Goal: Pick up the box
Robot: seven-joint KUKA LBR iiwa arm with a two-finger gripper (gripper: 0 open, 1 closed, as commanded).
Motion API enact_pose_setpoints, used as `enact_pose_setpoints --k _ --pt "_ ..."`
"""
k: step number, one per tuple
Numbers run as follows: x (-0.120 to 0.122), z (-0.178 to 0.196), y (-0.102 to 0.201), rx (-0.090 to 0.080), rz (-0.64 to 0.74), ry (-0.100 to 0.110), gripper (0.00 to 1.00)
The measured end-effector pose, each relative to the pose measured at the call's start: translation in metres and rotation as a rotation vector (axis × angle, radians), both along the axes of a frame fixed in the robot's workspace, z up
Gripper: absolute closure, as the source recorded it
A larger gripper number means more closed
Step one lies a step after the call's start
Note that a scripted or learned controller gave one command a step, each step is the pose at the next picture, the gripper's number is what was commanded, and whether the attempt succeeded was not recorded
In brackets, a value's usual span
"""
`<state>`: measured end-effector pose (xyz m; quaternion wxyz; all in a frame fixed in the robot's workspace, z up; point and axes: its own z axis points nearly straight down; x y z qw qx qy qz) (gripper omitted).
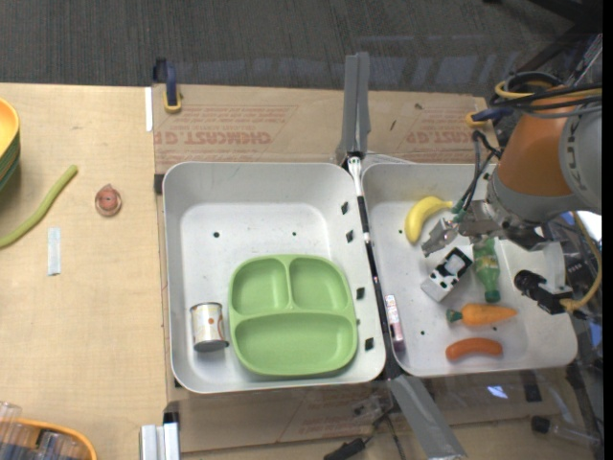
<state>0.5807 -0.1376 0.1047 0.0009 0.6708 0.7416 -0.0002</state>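
Box (448, 272) lies just under gripper (442, 235), fingers hard to read.

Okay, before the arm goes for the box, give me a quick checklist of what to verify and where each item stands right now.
1. Box in view in the right bin, by the gripper: ok.
2. Box between the fingers: not ok, gripper sits just above it.
3. Fingers open enough: cannot tell.
4. Room around the box: not ok, green bottle right beside it, carrot just below.
5. Banana apart from the box: ok.
6. Left bin's green tray and can out of the way: ok.
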Motion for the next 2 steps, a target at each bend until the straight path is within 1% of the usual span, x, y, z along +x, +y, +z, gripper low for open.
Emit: enact_pose_setpoints --k 1,2 --pt "0.059 -0.013 -0.026 0.0 0.009 0.001 0.0" --pt "0.078 0.131 -0.014 -0.001 -0.52 0.002 0.0"
